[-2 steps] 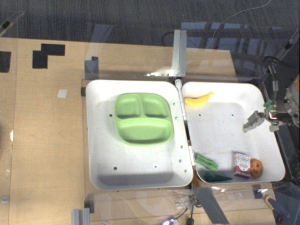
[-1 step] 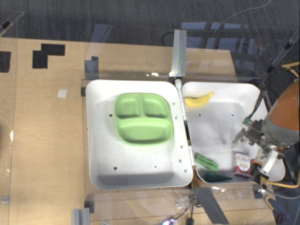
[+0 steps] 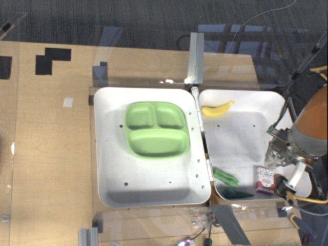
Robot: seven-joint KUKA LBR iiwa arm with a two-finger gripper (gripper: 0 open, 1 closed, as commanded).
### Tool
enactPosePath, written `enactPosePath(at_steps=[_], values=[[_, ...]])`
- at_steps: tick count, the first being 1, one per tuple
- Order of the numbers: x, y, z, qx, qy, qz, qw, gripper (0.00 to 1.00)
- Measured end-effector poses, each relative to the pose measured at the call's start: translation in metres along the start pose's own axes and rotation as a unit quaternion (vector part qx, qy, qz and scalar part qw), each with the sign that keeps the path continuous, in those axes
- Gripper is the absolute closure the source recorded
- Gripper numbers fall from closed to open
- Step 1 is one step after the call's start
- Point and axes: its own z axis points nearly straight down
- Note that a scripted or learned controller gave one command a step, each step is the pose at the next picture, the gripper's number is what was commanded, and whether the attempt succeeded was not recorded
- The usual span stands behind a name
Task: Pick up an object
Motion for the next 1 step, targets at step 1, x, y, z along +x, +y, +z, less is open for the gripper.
enactPosePath(at_steps=[1], values=[[0.035, 0.0212, 0.034, -0.004, 0.0, -0.033, 0.9995, 1.0]])
